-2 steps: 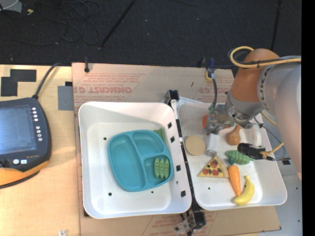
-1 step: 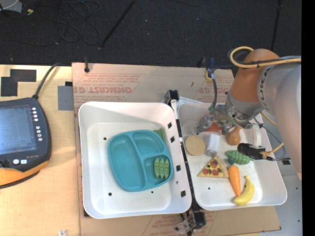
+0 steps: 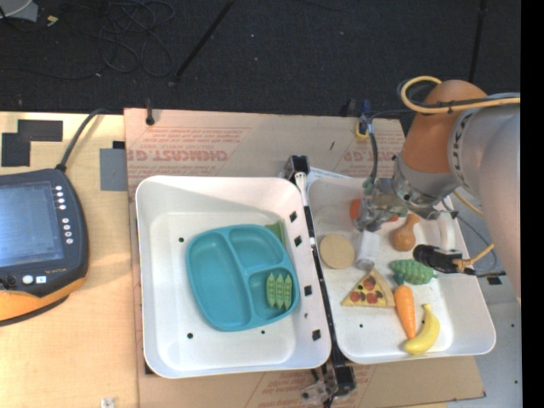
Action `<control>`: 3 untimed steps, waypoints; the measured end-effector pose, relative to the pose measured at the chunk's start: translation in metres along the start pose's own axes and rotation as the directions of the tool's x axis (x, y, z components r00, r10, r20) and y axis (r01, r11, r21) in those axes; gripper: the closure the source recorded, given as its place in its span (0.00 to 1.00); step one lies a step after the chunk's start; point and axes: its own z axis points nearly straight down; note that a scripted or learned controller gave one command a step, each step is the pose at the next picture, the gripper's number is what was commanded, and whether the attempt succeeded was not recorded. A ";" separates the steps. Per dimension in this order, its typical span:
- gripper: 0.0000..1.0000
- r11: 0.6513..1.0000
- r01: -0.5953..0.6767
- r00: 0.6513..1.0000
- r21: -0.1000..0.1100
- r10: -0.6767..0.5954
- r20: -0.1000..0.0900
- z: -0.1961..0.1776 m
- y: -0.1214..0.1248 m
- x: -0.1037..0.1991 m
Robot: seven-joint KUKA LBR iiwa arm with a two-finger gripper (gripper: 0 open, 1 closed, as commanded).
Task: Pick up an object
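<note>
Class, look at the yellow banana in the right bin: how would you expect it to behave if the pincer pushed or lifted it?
The banana looks like smooth moulded plastic, so probably stiff, light and a bit slippery. Its curved shape may make it pivot or rock rather than slide straight. It touches the carrot, which would likely shift too.

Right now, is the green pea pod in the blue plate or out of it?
In. The pea pod lies inside the blue plate's lower right compartment, in the left bin.

Grey arm (image 3: 489,155), orange band (image 3: 433,138) above wrist, yellow cable loop (image 3: 418,87), dark metal gripper (image 3: 371,219)
</note>
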 end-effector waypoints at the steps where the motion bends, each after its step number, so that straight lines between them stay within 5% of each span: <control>1: 0.00 1.000 0.000 1.000 0.001 0.000 0.000 0.000 0.000 0.000; 2: 0.00 1.000 0.001 1.000 -0.004 -0.001 0.002 0.021 0.001 0.046; 3: 0.00 1.000 -0.005 1.000 -0.009 0.005 0.004 -0.029 -0.077 0.022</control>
